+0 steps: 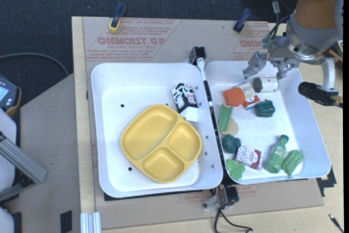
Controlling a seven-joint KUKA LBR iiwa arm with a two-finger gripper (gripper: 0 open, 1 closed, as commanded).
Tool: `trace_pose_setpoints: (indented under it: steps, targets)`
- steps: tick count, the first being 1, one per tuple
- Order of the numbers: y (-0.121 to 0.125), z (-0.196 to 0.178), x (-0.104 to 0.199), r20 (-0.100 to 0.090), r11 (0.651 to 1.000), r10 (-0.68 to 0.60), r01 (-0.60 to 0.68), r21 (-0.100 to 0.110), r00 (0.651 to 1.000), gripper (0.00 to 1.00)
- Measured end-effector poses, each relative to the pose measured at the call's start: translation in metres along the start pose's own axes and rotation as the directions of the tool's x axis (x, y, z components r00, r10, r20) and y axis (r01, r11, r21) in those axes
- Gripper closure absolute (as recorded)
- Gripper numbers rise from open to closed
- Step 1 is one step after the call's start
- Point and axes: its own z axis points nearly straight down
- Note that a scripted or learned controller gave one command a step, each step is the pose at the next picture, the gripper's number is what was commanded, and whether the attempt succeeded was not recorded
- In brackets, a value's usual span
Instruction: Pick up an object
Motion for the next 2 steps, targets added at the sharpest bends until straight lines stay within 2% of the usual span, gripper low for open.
trace_pose_setpoints:
  steps: [1,2]
  targets:
    - [0.002,-0.008,0.000,0.001,1.000,-0.002,0.002,-0.014,1.000,0.00]
    - [0.000,0.054,-0.005,0.000,1.000,-0.001,0.001,-0.006,1.000,0.00]
